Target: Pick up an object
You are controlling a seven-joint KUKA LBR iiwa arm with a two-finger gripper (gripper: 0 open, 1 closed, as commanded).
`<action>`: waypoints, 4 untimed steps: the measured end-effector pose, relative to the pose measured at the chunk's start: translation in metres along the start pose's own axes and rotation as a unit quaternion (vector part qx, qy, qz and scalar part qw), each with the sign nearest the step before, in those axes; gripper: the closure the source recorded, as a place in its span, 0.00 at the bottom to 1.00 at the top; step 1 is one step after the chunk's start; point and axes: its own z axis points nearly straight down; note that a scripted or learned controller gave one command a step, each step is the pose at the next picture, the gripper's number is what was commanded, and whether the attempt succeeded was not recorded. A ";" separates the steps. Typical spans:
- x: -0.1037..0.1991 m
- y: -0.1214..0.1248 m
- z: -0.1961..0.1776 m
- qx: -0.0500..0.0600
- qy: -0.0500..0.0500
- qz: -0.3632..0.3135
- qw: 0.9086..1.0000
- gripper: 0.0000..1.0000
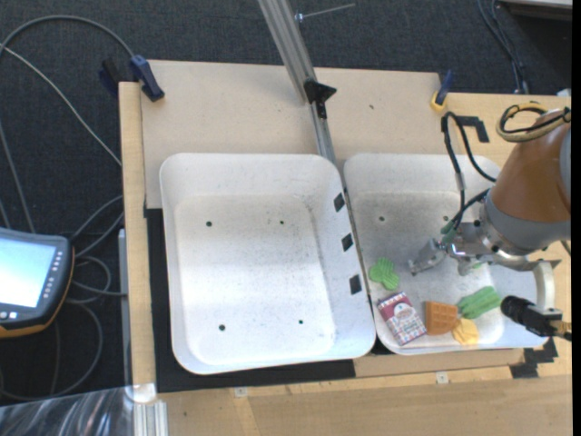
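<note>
We see the gripper (425, 262) low over the right bin (399, 175), its metal tip pointing left; whether it is released or clenched we cannot tell. Nothing sits in it. The nearest object, a green toy (384, 273), lies just left of the tip and slightly nearer the camera. The card (400, 320), waffle (441, 317) and green pickle (479, 301) sit farther toward the front rim, so we judge the green toy the likeliest target.
</note>
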 end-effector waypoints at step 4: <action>-0.003 -0.003 -0.077 -0.006 -0.003 0.000 1.000 1.00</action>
